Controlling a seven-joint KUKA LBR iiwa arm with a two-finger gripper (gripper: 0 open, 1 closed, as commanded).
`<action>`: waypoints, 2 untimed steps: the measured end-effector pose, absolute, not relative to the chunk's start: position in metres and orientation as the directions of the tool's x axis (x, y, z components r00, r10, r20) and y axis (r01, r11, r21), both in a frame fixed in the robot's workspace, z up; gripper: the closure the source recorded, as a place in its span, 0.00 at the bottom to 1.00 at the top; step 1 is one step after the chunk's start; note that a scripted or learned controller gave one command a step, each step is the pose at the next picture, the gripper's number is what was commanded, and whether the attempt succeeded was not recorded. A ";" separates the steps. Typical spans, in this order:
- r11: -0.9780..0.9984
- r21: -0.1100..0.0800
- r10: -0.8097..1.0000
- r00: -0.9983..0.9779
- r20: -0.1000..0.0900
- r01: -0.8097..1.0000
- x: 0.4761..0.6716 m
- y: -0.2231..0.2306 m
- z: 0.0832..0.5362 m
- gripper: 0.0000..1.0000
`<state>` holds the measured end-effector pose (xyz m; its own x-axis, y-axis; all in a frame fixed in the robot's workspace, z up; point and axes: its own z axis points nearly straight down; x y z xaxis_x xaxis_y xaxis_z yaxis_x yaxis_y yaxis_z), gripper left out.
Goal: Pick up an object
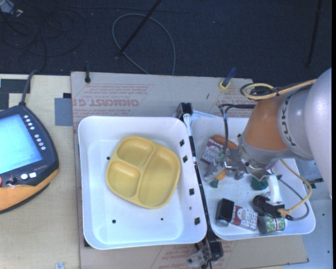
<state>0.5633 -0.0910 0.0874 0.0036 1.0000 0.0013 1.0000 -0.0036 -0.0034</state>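
My gripper (225, 167) is low in the right bin (302, 226), near its left wall, with the orange-banded wrist above it. Just left of it lies a red and white packet (212, 149), with an orange piece (224, 142) behind that. A small green thing (215, 179) lies right under the gripper, and a darker green one (259, 181) sits on its right. In the front of the bin I see a black block (224, 210), a red and white box (246, 218) and a green can (272, 224).
The left bin (95, 217) holds a yellow divided plate (143, 171). A teach pendant (17, 156) rests on the bench at far left. The dividing walls of the two bins run close to the gripper's left side.
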 end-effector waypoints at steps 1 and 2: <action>-0.004 -0.003 1.000 0.004 0.001 1.000 0.554 -0.082 0.087 0.00; 0.002 -0.003 1.000 -0.002 0.000 1.000 0.582 -0.095 0.087 0.00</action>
